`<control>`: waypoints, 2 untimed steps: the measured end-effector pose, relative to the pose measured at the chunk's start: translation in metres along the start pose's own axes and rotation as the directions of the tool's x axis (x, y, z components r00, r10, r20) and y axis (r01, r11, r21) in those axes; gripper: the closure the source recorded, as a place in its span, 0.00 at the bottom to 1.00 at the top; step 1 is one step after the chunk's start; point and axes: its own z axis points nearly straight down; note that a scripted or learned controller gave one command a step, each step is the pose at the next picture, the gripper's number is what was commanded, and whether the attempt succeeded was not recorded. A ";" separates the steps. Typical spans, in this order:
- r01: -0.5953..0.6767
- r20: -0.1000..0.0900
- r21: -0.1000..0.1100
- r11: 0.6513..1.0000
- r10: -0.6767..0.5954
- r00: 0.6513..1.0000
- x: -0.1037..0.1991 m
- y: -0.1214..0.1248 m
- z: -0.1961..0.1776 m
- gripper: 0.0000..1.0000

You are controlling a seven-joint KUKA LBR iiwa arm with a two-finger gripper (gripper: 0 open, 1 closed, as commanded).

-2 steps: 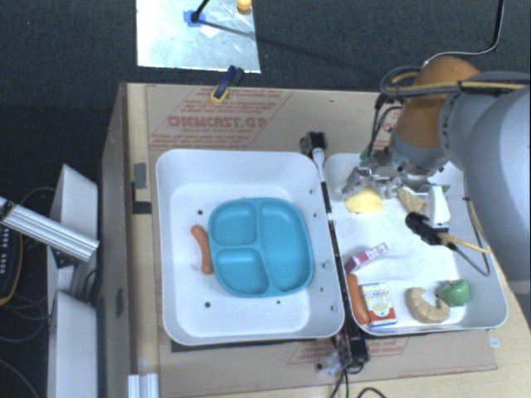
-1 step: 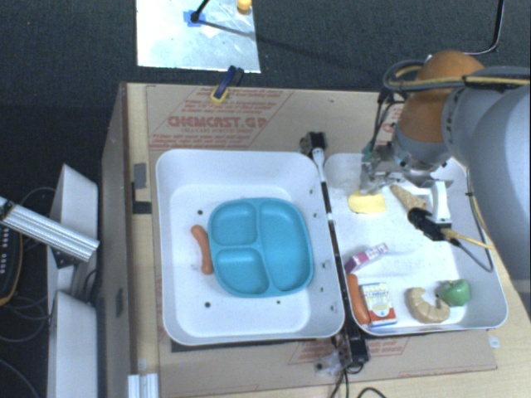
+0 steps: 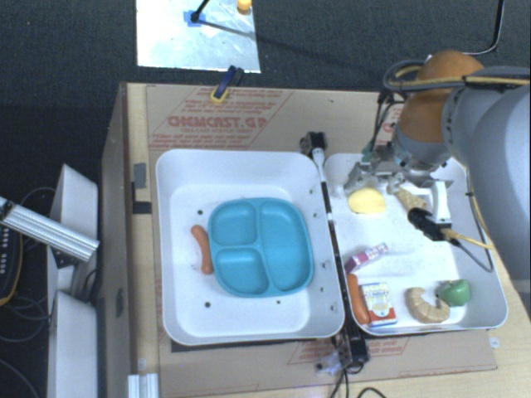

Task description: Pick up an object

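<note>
Gripper: your gripper [image 3: 380, 175] hangs at the far end of the right bin [image 3: 412, 259], just above and behind the yellow lump [image 3: 367, 201]. From this slant you cannot tell how far it is open, and nothing is visibly held.

Likely target: the yellow lump, which lies on the bin floor near the divider, close to the far wall.

Risk, slip: the lump looks rounded and smooth, so an off-centre close could squirt it sideways toward the wall or the divider.

Risk, neighbour: a tan piece [image 3: 410, 198] lies just beside the lump under the wrist. Coming down crooked, you may nudge it or pinch both together.

Risk, wall: the target sits near the rim and the divider between the bins — a descent placed too far back could strike plastic first.

Risk, empty close: the wrist hides the contact zone from this camera, so a miss may look like a grasp until you lift.

Elsewhere: the pink tube [image 3: 367, 257], carton [image 3: 377, 298], croissant [image 3: 429, 305] and green fruit [image 3: 455, 291] lie well apart toward the near end — unlikely to interfere.
</note>
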 end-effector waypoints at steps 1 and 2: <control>0.002 0.000 0.007 1.000 -0.002 1.000 0.008 -0.006 0.013 0.00; 0.004 0.000 -0.004 1.000 -0.004 1.000 0.008 -0.002 -0.002 1.00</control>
